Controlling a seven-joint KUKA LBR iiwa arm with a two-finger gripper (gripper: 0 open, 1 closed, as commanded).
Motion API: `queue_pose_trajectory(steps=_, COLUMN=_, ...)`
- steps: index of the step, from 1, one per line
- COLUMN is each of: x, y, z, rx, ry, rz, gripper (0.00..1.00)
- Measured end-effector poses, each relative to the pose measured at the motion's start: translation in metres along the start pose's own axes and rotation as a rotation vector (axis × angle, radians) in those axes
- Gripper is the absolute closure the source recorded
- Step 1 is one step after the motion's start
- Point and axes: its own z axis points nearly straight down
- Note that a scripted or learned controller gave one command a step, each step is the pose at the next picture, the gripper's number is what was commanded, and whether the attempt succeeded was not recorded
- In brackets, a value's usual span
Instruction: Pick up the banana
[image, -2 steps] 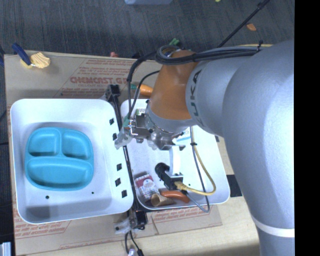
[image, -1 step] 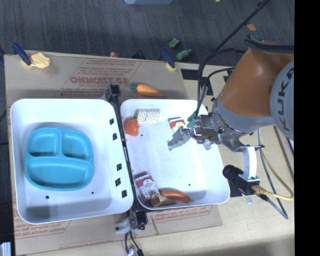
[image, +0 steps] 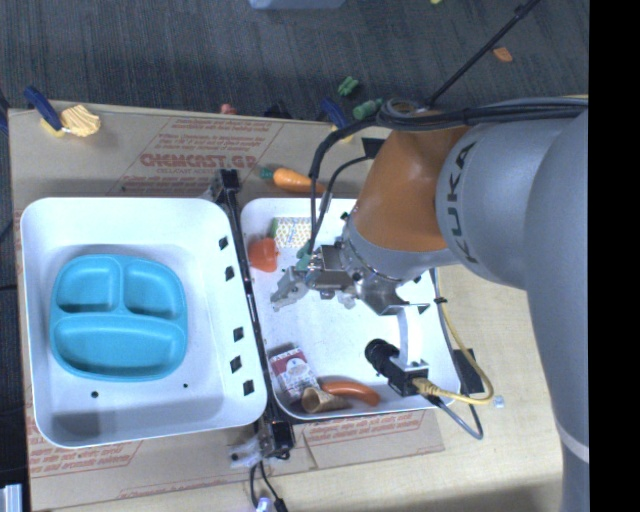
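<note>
The grey arm (image: 480, 200), lettered KUKA, covered much of the right bin (image: 262, 215). The left bin (image: 40, 300) held a blue divided tray (image: 120, 315). The gripper (image: 300, 282) hung over bare floor mid-bin; its grasp I could not tell. No banana could be made out; a hot dog (image: 340, 392) lay along the near rim.

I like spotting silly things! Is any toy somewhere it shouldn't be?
Yes. A toy carrot lies on the cardboard beyond the right bin, not inside it, while other toy food sits in that bin.
</note>
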Motion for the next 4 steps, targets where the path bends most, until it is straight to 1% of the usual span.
queue_pose_trajectory(steps=1, x=0.061, y=0.05, z=-0.007, rx=-0.002, ry=-0.001, rz=0.199, gripper=0.0)
queue_pose_trajectory(steps=2, x=-0.013, y=-0.001, z=0.047, rx=0.0, ry=-0.001, rz=0.078, gripper=0.0)
queue_pose_trajectory(steps=3, x=0.058, y=0.074, z=0.046, rx=-0.004, ry=-0.002, rz=-0.387, gripper=0.0)
queue_pose_trajectory(steps=4, x=-0.056, y=0.039, z=0.046, rx=-0.001, ry=-0.002, rz=-0.261, gripper=0.0)
